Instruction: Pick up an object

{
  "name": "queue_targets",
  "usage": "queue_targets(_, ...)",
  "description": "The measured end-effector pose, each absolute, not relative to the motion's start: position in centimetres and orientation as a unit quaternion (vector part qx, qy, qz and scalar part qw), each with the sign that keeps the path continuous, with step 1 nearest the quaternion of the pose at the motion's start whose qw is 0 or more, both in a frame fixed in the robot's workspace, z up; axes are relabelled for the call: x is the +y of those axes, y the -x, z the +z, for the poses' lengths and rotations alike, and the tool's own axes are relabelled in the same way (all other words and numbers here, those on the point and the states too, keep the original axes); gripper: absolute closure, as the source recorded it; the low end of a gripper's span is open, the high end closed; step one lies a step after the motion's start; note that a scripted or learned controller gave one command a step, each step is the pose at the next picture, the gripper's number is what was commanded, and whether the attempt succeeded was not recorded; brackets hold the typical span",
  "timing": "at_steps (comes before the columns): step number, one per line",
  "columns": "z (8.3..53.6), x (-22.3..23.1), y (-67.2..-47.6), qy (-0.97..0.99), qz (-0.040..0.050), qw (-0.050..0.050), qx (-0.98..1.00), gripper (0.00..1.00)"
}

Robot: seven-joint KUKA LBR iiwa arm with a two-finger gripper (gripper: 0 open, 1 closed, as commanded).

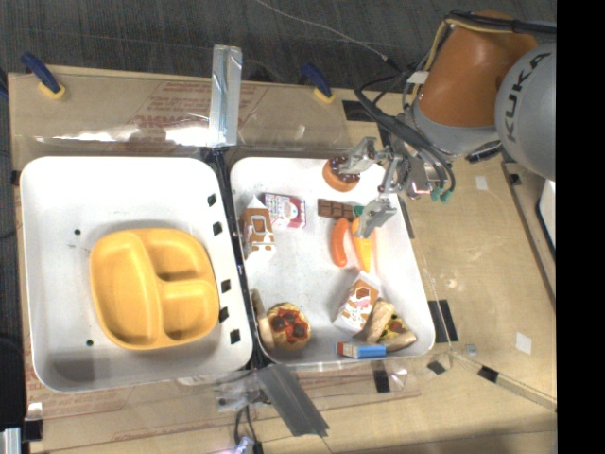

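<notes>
Poised over the far right corner of the right bin (pixel 284 173), nothing taken yet.

Gripper (pixel 371 183) spread open, empty, one finger by the chocolate doughnut (pixel 339 174), the other above the orange carrot (pixel 364 246). Just beside the carrot, touching it: red sausage (pixel 339 242), probably light, stiff, smooth plastic, likely to slip; best pinched across its narrow middle. Yellow tray (pixel 151 285) in the left bin (pixel 38 253).

My right bin's (pixel 408 253) middle lies bare; toy foods (pixel 284 211) ring its edges, and a yellow tray (pixel 154 285) fills the left bin (pixel 47 253).
</notes>
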State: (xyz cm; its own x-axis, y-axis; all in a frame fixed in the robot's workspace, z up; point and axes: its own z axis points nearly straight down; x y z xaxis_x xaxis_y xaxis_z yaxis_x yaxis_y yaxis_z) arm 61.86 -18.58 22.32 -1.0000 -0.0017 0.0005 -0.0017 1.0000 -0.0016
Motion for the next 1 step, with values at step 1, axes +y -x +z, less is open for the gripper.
queue_targets(1,10.37,-17.69,-57.36,-0.062,0.0007,-0.002,-0.998,0.00)
